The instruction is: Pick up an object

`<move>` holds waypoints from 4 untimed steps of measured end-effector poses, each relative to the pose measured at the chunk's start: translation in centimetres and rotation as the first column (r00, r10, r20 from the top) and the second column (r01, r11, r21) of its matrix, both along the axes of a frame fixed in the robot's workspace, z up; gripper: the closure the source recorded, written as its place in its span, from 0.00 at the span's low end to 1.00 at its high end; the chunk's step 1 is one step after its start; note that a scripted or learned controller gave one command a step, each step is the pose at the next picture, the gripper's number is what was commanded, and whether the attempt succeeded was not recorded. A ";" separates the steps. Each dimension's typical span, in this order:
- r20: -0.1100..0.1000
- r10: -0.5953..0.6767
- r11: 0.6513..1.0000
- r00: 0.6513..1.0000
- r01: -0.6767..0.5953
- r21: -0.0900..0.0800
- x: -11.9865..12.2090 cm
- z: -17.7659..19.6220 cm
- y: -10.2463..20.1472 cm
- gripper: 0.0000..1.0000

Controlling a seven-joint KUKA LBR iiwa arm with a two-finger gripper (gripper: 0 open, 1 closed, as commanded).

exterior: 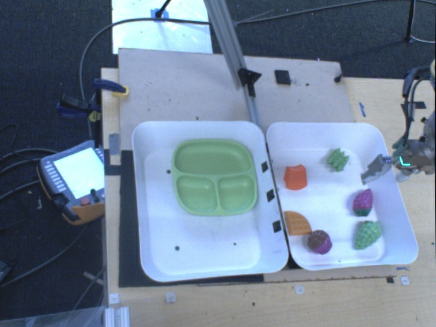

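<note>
The right bin (381, 140) holds several small toy foods. A green leafy piece (337, 159) lies near the back, with an orange-red block (295, 177) to its left. Along the right side are a magenta berry (363, 201) and a green grape bunch (367, 234). Near the front sit a dark purple piece (319, 241) and an orange slice (297, 221). My gripper (376, 168) reaches in over the bin's right rim, above and right of the magenta berry. Nothing shows between its grey fingers.
The left bin (157, 244) holds a green divided plate (215, 176). A grey pole (228, 39) slants across the back board. A handheld pendant (73, 181) and cables lie on the floor at left.
</note>
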State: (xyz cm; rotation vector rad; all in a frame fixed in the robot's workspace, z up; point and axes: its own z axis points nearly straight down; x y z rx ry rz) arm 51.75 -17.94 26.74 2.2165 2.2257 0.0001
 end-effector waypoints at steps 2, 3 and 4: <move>-0.003 -0.004 1.000 1.000 0.004 0.001 -0.7 -5.2 -0.8 0.00; -0.002 -0.003 1.000 1.000 0.003 0.001 -0.3 -9.5 -0.4 0.00; 0.011 -0.005 1.000 1.000 0.005 -0.008 -0.3 -15.1 -0.7 0.00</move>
